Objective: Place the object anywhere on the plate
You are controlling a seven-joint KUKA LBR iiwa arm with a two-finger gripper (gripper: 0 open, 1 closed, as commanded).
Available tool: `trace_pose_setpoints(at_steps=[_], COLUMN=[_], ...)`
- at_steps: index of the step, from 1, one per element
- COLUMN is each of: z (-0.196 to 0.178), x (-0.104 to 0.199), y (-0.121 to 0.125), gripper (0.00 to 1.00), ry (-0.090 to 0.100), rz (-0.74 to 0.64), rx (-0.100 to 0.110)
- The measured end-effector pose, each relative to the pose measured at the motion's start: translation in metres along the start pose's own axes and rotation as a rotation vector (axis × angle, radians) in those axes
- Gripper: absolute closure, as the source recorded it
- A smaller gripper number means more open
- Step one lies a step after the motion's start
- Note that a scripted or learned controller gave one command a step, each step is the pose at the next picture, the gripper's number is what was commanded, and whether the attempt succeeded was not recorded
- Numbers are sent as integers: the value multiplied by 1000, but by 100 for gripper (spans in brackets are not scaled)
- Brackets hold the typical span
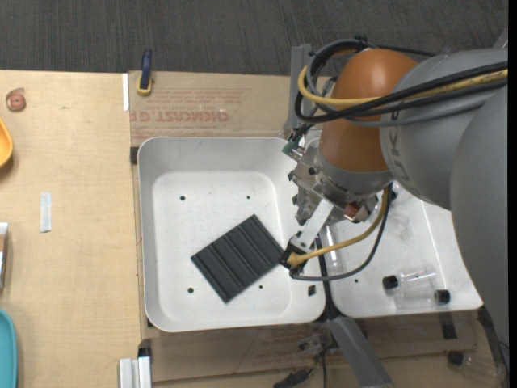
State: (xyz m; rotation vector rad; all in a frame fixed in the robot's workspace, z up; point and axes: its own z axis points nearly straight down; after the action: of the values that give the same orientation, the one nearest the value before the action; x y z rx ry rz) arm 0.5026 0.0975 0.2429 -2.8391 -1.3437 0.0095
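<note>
A black ridged rectangular plate [237,257] lies tilted on the floor of the left white bin [161,217]. In the right bin [452,257], near its front edge, rests a small clear plastic object with black ends [416,286]. My gripper [309,204] hangs under the orange wrist, above the wall between the two bins and just right of the plate's upper corner. The wrist and its cables hide most of the gripper. I see nothing held in it.
The grey arm covers the back of the right bin. A blue-handled clamp [145,71] sits on the cardboard behind the left bin. On the wooden bench to the left are an orange item [4,148] and a teal item [6,350].
</note>
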Motion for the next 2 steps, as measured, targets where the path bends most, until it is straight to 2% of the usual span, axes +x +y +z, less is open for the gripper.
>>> trace_pose_setpoints(at_steps=[1, 2], z=[25, -70], x=[25, 19], y=[40, 37], gripper=[100, 100], ry=[0, 1], rz=[-123, -372], rx=[-1, -2])
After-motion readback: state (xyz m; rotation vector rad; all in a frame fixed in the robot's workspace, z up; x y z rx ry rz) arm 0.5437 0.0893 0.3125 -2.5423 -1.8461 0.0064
